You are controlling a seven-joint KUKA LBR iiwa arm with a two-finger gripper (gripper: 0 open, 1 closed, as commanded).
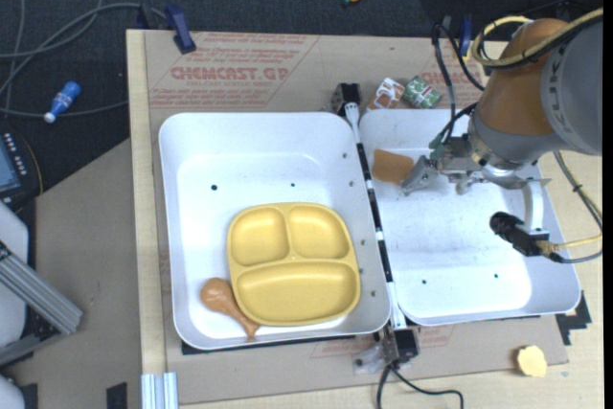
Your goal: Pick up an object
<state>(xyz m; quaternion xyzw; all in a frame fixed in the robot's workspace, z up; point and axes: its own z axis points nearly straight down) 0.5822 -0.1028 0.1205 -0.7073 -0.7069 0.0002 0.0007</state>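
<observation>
A flat brown piece [390, 165] lies in the far left corner of the right bin [460, 287]. My gripper [439, 179] hangs low over that bin, just right of the piece, under the grey wrist with its orange band [525, 72]. Its fingers stand apart, open, and the left fingertip [411, 184] is at the brown piece's right edge; nothing sits between them. In the left bin [192, 168] a yellow divided plate [292, 261] lies near the front. A tan drumstick-shaped toy [226, 299] rests against the plate's left front corner.
A black cable plug [511, 232] on a yellow lead hangs over the right bin's right side. Small packets [407, 93] lie on the cardboard behind the bins. A yellow lump [530, 360] sits on the bench at the front right. A blue clamp [179, 26] grips the cardboard's back left.
</observation>
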